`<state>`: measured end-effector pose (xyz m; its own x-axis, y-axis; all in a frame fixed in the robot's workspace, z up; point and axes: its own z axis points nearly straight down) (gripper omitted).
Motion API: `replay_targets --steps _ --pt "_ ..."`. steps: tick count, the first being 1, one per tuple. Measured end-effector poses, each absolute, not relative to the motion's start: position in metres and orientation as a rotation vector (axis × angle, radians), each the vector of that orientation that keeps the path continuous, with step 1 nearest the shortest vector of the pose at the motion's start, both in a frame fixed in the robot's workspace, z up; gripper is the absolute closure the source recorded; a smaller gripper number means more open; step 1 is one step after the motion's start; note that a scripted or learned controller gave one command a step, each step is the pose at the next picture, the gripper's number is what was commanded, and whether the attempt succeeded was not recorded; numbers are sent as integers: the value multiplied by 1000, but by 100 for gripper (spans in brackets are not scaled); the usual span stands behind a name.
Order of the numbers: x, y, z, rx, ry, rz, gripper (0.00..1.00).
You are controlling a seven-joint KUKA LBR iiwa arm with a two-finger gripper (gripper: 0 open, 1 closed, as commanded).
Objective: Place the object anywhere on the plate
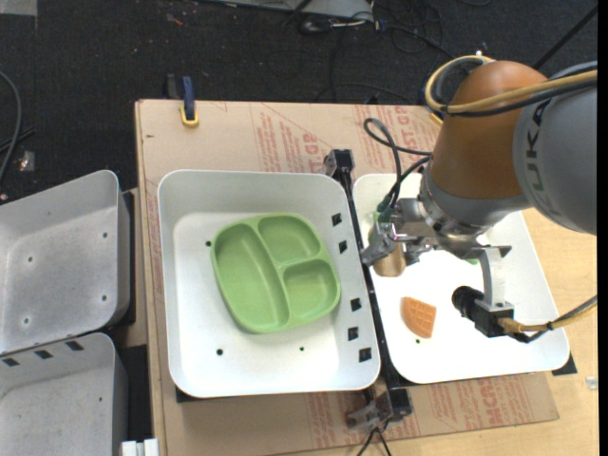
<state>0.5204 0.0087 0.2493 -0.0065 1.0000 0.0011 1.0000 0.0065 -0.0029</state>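
In the left bin we see the green divided plate, with nothing on it. Across the divider, in the right bin, our end effector hangs by the bin's left wall; we cannot tell its state. The orange wedge-shaped object lies just right of and below it, on the bin floor, ungrasped, so the coming move heads that way.

Two white bins, blue clamp
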Motion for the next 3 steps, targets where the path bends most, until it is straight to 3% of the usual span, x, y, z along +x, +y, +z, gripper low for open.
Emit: replay_targets --steps 3 --pt "490 177 245 -2212 -2229 0 100"
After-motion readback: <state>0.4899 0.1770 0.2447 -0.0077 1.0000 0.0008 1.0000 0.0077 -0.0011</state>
